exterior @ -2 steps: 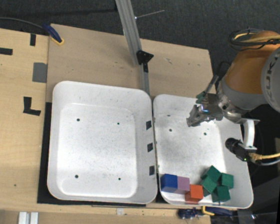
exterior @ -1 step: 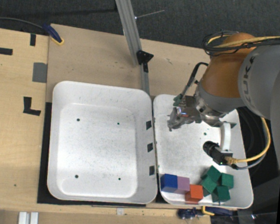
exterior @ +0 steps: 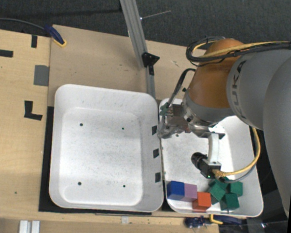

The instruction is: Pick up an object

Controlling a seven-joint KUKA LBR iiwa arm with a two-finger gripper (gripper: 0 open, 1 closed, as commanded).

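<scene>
Wooden bench [exterior: 104, 62] carries two white bins. Left bin [exterior: 103, 147] sits beside right bin [exterior: 253, 152]. Grey arm [exterior: 265, 75] hangs over right bin; gripper [exterior: 170, 122] near its upper-left corner, grip state cannot be told. Blocks cluster along near edge: green blocks [exterior: 225, 193], blue block [exterior: 176, 189], purple block [exterior: 191, 191], orange block [exterior: 203, 200].

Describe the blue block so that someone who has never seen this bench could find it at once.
Start at the right-hand white bin, the one the arm reaches over, and look at its near end, where a small cluster of blocks sits. The blue block is the leftmost of that cluster, beside the wall shared with the other bin. A pale purple block sits beside it, then an orange block and green blocks; it is the only blue one.
</scene>
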